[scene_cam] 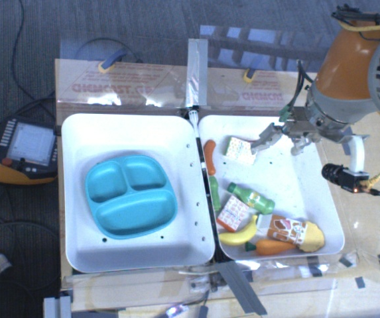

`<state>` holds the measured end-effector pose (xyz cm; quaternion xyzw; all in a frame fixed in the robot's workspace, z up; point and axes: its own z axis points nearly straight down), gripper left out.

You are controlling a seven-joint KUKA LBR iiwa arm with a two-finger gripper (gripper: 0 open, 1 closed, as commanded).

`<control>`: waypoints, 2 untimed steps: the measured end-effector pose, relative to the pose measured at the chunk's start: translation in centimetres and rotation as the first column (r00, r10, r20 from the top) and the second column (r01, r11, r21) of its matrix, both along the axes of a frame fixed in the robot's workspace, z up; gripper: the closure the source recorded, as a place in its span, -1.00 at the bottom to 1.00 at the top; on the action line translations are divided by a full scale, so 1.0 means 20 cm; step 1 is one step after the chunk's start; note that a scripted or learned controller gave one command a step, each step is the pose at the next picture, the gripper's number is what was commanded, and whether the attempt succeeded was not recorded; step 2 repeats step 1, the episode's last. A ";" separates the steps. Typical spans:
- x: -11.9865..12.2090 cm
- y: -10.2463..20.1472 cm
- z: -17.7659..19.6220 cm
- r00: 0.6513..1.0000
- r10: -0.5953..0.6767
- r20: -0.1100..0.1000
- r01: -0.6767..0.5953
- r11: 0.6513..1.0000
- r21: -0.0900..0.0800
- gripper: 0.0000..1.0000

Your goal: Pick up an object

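the claw (284, 138) hangs over the upper part of the right bin (309, 184), its two fingers spread wide with nothing between them; the left fingertip (264, 140) sits just beside a small white box (240, 150) with green print, though whether it touches cannot be told. that box lies tilted near the bin's upper left. below it the other things crowd the lower half: a green bottle (251, 199), a red and white packet (234, 211), a banana (238, 232), a carrot (274, 247), a brown carton (287, 229) and a lemon (314, 237), many touching. a red sausage (209, 156) and a green stick (214, 192) lie along the left wall. the left bin (77, 151) holds a blue divided plate (131, 195).
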<state>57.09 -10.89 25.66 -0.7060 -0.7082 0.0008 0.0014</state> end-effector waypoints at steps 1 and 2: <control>-0.27 0.04 -0.65 1.000 -0.028 -0.002 0.028 1.000 0.000 -1.00; -0.27 0.04 -0.65 1.000 -0.028 -0.002 0.028 1.000 0.000 -1.00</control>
